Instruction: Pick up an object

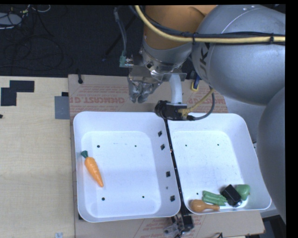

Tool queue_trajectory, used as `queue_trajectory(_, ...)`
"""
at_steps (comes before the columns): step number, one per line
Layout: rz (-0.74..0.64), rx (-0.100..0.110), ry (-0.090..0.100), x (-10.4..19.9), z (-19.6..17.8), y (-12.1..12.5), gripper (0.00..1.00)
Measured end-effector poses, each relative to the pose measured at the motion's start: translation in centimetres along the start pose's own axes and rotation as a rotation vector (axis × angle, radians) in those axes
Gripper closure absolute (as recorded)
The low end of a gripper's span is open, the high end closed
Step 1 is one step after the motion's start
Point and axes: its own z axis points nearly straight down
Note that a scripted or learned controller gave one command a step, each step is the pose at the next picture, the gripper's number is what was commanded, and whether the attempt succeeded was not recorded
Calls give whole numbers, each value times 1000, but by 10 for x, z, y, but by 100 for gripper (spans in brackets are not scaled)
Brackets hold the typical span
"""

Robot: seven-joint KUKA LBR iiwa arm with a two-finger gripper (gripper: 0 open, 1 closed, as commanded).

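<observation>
The pick looks not yet begun: a toy carrot (93, 171) lies in the left bin (118, 211), well below and left of the claw (140, 95). The claw hangs past the bins' far edge above the counter, nothing between its fingers; whether they are spread or clenched I cannot tell. The grey arm (233, 46) reaches in from the right, wrist pointing down.

You've got two white bins side by side, left bin (81, 139) and right bin (247, 135), touching along a black divider strip (168, 158). Under them you see a brown cardboard sheet (102, 95) with red print, on a light wood bench (32, 158). Black cables (28, 14) at back.
</observation>
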Motion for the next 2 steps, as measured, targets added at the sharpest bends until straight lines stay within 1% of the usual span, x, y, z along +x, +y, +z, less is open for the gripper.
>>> queue_trajectory(1,4,-25,4,-15,-144,-15,100)
queue_trajectory(2,7,4,-4,-23,40,9,100)
